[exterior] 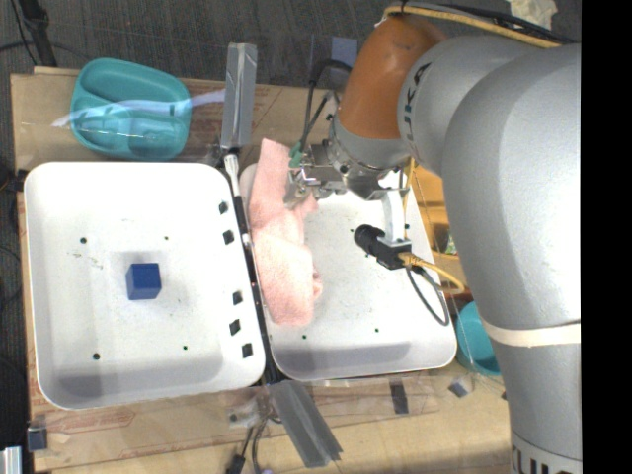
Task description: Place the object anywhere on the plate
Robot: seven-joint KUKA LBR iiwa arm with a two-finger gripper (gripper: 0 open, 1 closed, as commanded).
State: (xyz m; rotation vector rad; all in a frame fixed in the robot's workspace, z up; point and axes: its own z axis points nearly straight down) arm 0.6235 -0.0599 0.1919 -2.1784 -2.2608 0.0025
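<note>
While you look down on the counter [30,102], count two white bins side by side: the left bin [59,205] holds one small blue cube [144,280], hard-edged and matte, sitting near its middle. The right bin [341,349] holds one pink towel [281,255], soft and terry-like, folded into a long lump along that bin's left wall. One arm [494,166] reaches in, smooth grey with a glossy orange band [380,67]; you can read part of dark lettering, "KU", on the grey shell beside the band. Its tool [308,178] sits over the towel's upper end, metal parts touching or just above the cloth; you cannot tell how it is set. One teal plastic dustpan-shaped scoop [128,107] lies on the counter behind the left bin. A second teal piece [474,342] shows beside the right bin's near corner.
</note>
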